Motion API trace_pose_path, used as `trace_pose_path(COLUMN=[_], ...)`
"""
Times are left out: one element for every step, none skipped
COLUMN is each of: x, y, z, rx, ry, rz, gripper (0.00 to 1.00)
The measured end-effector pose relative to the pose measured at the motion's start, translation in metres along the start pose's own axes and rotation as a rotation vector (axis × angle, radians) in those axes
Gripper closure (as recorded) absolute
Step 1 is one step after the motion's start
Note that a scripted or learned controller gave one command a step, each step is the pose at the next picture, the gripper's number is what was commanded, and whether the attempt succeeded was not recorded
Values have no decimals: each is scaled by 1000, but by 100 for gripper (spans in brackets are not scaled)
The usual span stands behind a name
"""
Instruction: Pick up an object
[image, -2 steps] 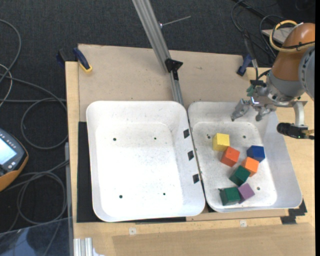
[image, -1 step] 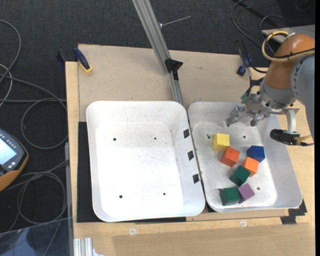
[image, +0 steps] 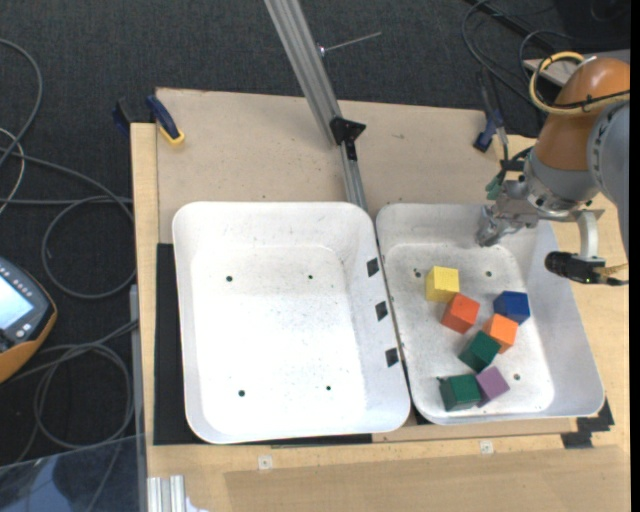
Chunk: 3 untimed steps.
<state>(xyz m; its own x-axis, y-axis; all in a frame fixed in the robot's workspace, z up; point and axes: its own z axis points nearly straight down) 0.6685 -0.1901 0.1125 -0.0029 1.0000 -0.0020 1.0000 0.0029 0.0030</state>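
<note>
On a dark carpeted floor (image: 60, 60) strewn with looping black cables (image: 60, 215) stands a pale wooden table (image: 250, 150), its top scuffed and bare toward the far edge, with blue clamps at its far corners (image: 165, 118) and (image: 489, 133). Two shallow white bins sit on it side by side, touching along their inner rims: the left bin (image: 200, 230) has a speckled floor with small dark dots, and the right bin (image: 560, 385) holds all the blocks. A grey metal strut (image: 315, 80) slants down from the top of the view to the table just behind the seam between the bins. At the far left edge lies a handheld device with a screen and orange trim (image: 15, 315). The blocks cluster in the near middle of the right bin: a yellow block (image: 442, 283) farthest back, a red-orange block (image: 461, 312) just beside it, a blue block (image: 512, 305), an orange block (image: 503, 329), a dark green block (image: 480, 350), a purple block (image: 491, 383) and a second green block (image: 460, 391) near the front rim. The pincer (image: 489, 232) hangs over the bin's far end, apart from the blocks, with nothing between its fingers; whether they are spread or pressed together cannot be told.
</note>
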Motion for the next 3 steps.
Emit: trace_pose_path(x=[2, 7, 7], y=[4, -1, 1], z=[-66, -128, -184], rx=[-7, -7, -6], ry=[0, 0, 0], rz=[1, 1, 1], gripper=[100, 100, 100])
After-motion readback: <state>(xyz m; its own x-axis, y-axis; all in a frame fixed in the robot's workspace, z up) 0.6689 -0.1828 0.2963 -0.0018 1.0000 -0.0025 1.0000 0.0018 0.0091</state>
